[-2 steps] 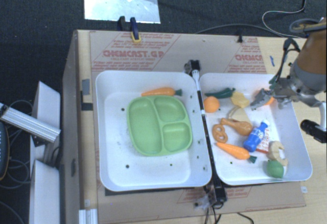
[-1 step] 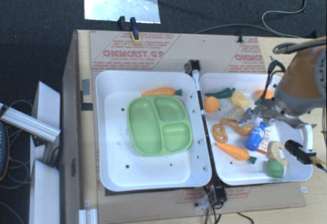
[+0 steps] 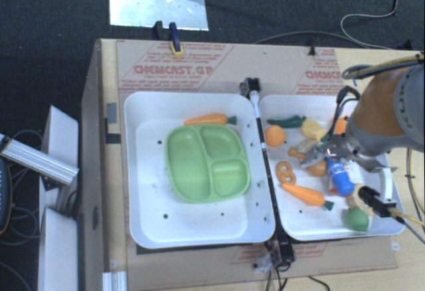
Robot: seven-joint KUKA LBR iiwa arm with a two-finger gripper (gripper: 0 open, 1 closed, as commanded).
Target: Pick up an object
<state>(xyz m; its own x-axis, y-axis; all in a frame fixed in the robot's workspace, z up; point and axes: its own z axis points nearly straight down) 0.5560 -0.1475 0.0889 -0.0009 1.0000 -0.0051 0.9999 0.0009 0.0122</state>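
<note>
My gripper (image 3: 317, 150) is low in the right bin (image 3: 292, 230), over its middle, among the toys. Right under it lies a small orange piece (image 3: 317, 167), and a blue bottle (image 3: 341, 178) lies just to its right. A yellow toy (image 3: 312, 128) and a dark green pod (image 3: 287, 121) lie behind it. To its left are an orange ball (image 3: 274, 135) and a pretzel (image 3: 286, 172). A carrot (image 3: 307, 195) and a green ball (image 3: 356, 218) lie toward the front. Whether anything is gripped is hidden.
The left bin (image 3: 153, 216) holds a green divided plate (image 3: 207, 162) and a carrot (image 3: 211, 119) behind it. A black ridge (image 3: 263, 157) separates the two bins. The grey arm with its orange band (image 3: 382, 100) crosses the right bin's far right corner.
</note>
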